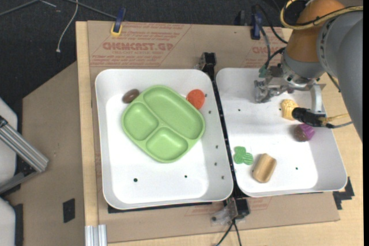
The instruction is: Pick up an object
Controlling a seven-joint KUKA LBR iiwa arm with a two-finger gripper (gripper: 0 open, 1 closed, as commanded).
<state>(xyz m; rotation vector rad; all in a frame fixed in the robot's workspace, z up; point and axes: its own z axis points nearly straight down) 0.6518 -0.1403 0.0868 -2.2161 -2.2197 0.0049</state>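
Camera view: the arm [340, 37] comes in from 3 o'clock and bends down into the right bin [259, 129]. Its gripper [268, 90] sits at about 11 o'clock of that bin, low over bare white floor. Whether the jaws are apart or together I cannot tell, as the wrist above hides them. Nothing shows caught in them, so I take the pick as not yet made.

Four loose things lie in this bin, well spread, which leaves room to come down on any one alone. The yellow piece [287, 108] is nearest, just at 4 o'clock of the gripper, apart from it. The purple piece [304, 132] lies at 3 o'clock of the bin. The green piece [242, 155] is at 8 o'clock, close to the inner wall. The tan cylinder [264, 167] lies on its side at 7 o'clock, just beside the green one.

The yellow piece looks the likeliest target, needing only a short shift toward 4 o'clock.

The left bin [167, 181] holds a green divided plate [163, 123], flat and turned askew near the middle. A brown piece [131, 95] rests at the plate's 10 o'clock edge and an orange piece [196, 98] at its 1 o'clock edge. Both lie hard against the rim, which would hamper a grasp there.
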